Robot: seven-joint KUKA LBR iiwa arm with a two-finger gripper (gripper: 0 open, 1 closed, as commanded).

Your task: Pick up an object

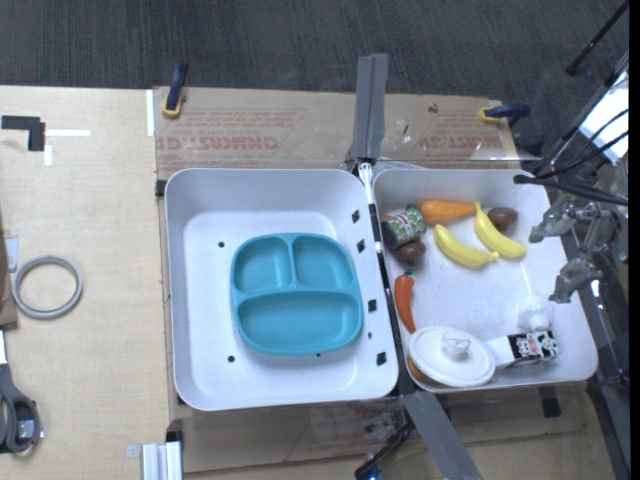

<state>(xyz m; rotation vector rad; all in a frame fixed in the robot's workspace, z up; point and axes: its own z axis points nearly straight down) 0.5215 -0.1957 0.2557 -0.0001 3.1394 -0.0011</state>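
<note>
Plainly, the pickable objects all lie in the right bin [505, 183], crowded along its left wall and far edge. Two bananas [480, 240] sit near the far edge, touching or nearly so, with an orange carrot [446, 209] just beyond them and a dark brown piece [503, 217] at the right banana's far end. A small green-labelled can [403, 225] lies tilted against the left wall, another dark piece [410, 251] beside it, and a red-orange pepper or carrot [404, 302] further along that wall. At the near edge a white lidded pot [452, 356] touches a black-and-white carton [533, 346].

The pincer [572, 251] hangs at the bin's right edge, well apart from all of these; whether it is spread or pressed together I cannot tell, since cables and brackets confuse its outline.

Likely trouble: the bananas lie so close that a descent could wedge between them or shove both aside. Things hugging the wall leave one finger no room. The round can may roll away.

The left bin [190, 268] holds a teal divided plate [297, 294], and a grey ring [45, 286] lies on the desk [80, 208] towards its left edge.
</note>
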